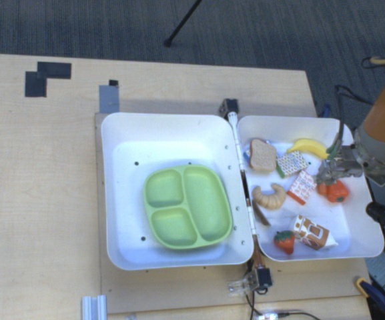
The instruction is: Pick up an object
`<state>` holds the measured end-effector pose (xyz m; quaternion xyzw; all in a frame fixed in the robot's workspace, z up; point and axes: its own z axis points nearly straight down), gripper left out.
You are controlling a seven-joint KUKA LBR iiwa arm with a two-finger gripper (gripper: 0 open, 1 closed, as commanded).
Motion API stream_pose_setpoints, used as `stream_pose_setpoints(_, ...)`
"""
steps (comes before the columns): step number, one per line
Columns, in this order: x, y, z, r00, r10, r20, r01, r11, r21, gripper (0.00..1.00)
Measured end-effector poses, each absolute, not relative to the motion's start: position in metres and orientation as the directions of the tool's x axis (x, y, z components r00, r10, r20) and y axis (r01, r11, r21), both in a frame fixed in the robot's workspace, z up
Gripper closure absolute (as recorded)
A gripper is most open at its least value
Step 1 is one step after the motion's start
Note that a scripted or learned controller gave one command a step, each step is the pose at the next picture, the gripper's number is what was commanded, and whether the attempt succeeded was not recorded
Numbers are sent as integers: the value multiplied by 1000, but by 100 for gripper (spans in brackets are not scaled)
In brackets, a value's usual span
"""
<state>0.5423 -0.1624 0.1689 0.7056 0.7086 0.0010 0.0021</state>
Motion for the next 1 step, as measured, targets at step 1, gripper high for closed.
stream_pose_setpoints(1,635,-119,93,-6,1000,-2,1000,6,19,100)
